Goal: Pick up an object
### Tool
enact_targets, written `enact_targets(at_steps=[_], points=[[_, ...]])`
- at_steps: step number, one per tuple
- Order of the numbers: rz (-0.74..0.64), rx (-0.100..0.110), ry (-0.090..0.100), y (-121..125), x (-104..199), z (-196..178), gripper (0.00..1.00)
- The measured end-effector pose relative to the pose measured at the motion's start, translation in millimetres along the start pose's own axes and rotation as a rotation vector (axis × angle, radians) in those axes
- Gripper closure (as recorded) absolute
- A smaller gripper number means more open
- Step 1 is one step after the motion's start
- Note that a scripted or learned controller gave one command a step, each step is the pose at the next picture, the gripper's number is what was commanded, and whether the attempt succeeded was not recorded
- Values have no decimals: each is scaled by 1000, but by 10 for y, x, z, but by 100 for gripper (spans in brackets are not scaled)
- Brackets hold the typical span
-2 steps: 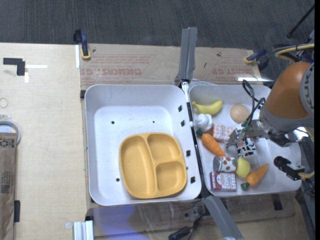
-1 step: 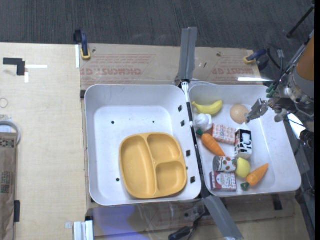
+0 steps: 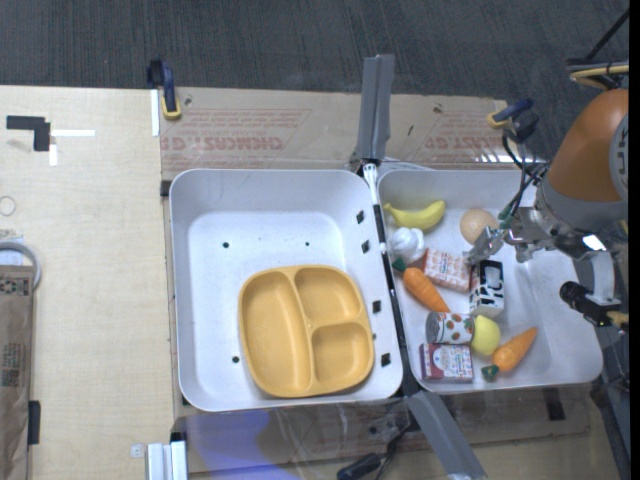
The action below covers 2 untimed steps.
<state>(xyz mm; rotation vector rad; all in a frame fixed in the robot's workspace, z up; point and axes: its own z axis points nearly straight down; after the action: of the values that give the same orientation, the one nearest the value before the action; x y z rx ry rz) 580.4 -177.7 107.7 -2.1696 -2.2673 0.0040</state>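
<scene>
At the far left of the frame lay a pale wooden bench top, with a black L-shaped mark in the upper left and a brown paper bag against the left edge. Dark grey carpet ran across the top of the frame. A sheet of cardboard lay behind the bins. Its red lettering stood upside down, and only "CHEMC" could be made out. A blue and yellow clamp held its left corner and another clamp its right.

The left bin held a yellow divided plate. In the right bin lay a banana, a white crumpled item, a carrot pointing to the upper left, a red and white packet, a printed can, a small red box, a pale round fruit, a lemon and a second carrot with its long axis running lower left to upper right. Their labels were too small to read.

A black and white carton stood right of centre in that bin, its long axis running up and down the frame. The gripper hung just above its top end, and whether it was spread or closed could not be told. No contact with the carton could be confirmed.
</scene>
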Motion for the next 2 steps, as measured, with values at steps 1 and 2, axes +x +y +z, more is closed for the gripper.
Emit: enact_targets(at_steps=[1,2], points=[[200,-15,-2,-386,345,119,0],[202,-11,-2,-383,339,58,100]])
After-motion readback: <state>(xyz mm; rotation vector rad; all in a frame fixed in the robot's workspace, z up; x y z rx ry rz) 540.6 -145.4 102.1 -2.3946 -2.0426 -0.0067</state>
